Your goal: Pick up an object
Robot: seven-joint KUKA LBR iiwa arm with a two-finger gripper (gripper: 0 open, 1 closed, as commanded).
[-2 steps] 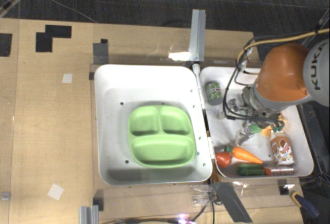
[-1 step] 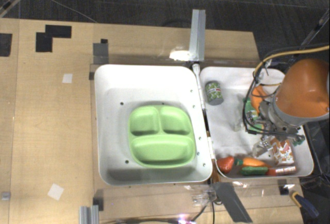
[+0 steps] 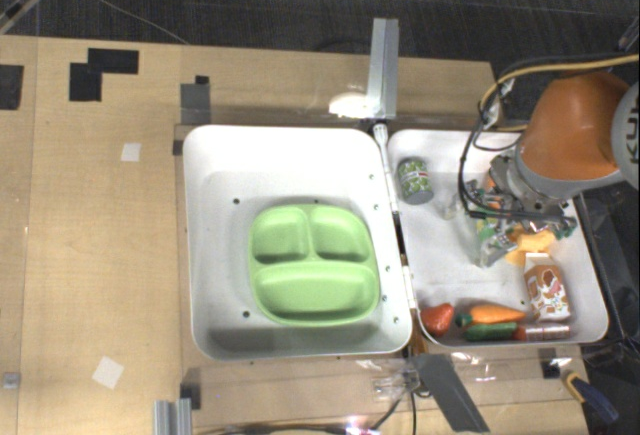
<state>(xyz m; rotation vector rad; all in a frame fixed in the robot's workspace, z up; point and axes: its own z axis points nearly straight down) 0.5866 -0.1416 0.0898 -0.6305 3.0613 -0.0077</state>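
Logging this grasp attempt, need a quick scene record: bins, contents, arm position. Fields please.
left bin: shallow white bin holding a green three-compartment plastic tray
right bin: shallow white bin with several items
far corner: small green-labelled can, lying apart from the rest
near edge: red and orange toy vegetables, in a row
right side: brown-and-white carton
arm: over right bin, claw low beside a yellow item

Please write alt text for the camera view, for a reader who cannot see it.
A grey arm with an orange band reaches down into the right bin, among a can, a carton and toy vegetables. The left bin holds a green tray with three compartments.
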